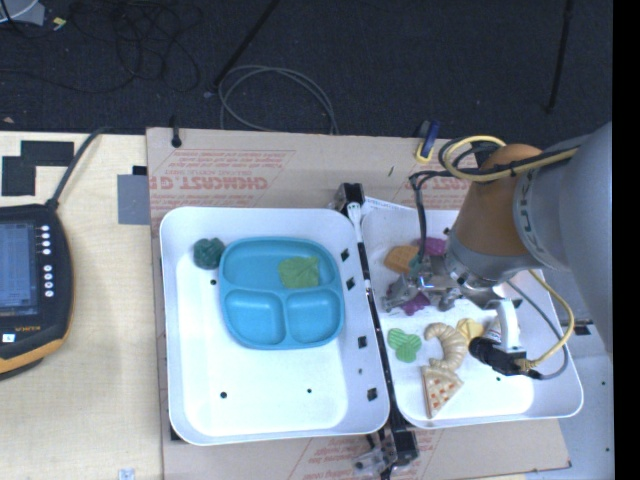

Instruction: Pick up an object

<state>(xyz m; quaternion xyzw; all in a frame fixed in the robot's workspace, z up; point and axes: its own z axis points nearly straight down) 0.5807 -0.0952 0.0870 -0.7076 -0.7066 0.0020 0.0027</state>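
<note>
A pale wooden worktop (90,388) is seen from above, with a brown cardboard sheet (250,173) laid on it and two shallow white bins set side by side on the sheet. Behind the worktop, a dark carpeted floor (300,28) is crossed by loose black cables (275,93). A teach pendant (25,278) with a lit screen rests at the worktop's left edge.

In the left bin (260,408) a blue divided plate (262,320) is placed, with a flat light green leaf (298,271) in its upper right compartment. A dark green ball (207,253) lies just beside the plate's upper left corner.

The arm (500,218) is reached in over the right bin (520,393), and the end effector (412,290) is lowered near that bin's left wall. Whether it is wide, narrow or holding anything cannot be told.

The objects for picking are gathered around it in the right bin. An orange-brown piece (401,259) lies just above it and a purple piece (436,247) is partly hidden under the wrist. Below it a green piece (404,344), a croissant (447,336) and a yellow piece (470,326) are set close together, and a pizza slice (438,390) lies nearest the front.
</note>
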